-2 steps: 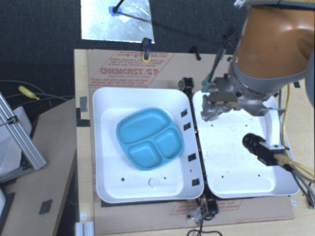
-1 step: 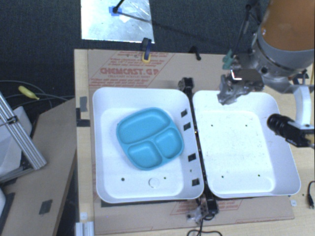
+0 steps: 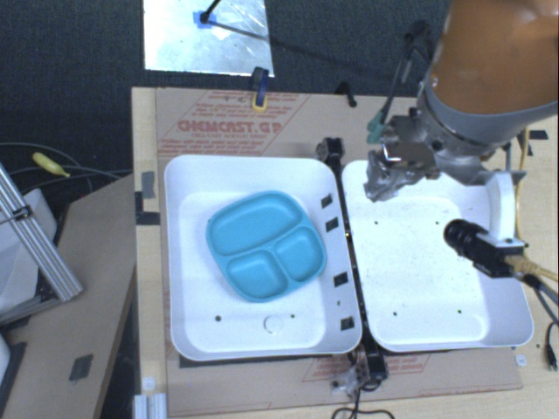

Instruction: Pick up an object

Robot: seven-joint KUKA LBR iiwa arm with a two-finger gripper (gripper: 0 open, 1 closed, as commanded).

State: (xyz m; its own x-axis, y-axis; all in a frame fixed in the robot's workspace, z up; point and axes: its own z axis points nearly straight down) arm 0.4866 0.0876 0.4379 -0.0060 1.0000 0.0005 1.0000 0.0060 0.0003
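Overhead, a brown cardboard-covered worktop (image 3: 227, 120) carries two white bins; a blue plastic divided plate (image 3: 265, 244) fills the left bin (image 3: 188, 321), and the metal pincer (image 3: 382, 184), its state impossible to tell, hangs over the right bin (image 3: 437, 321).

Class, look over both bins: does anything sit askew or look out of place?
The blue divided plate lies turned at an angle to the left bin walls rather than square with them. Nothing looks spilled or broken.

Blue tray (image 3: 266, 244) in left bin (image 3: 188, 260); tool (image 3: 382, 186) above right bin (image 3: 437, 260)
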